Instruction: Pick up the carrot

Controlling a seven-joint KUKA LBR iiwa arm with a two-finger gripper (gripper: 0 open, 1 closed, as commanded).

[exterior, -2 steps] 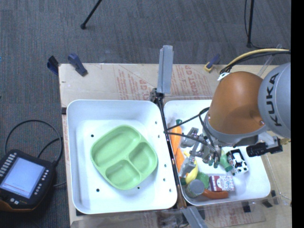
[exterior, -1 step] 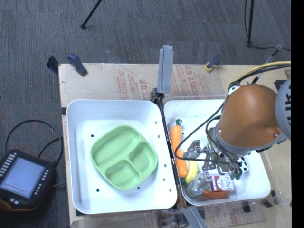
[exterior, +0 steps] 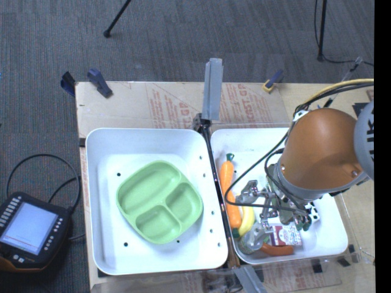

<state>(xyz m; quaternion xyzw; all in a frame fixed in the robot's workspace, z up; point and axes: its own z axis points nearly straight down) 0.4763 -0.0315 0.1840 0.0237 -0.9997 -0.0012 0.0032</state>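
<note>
The carrot (exterior: 226,177) is orange with a green top. It lies lengthwise along the left wall of the right bin (exterior: 256,138), top pointing to the back. My gripper (exterior: 264,217) hangs low over the front of that bin, to the right of the carrot's lower end and above a yellow banana-like piece (exterior: 246,222). The large orange wrist band (exterior: 321,151) hides much of the bin behind it. Nothing can be made out held in the gripper.
A green divided plate (exterior: 160,201) lies in the left bin (exterior: 107,163). Near the right bin's front are a red-and-white packet (exterior: 285,235), a small orange-red piece (exterior: 276,249) and a grey round object (exterior: 247,243). A grey post (exterior: 212,93) stands behind the bins.
</note>
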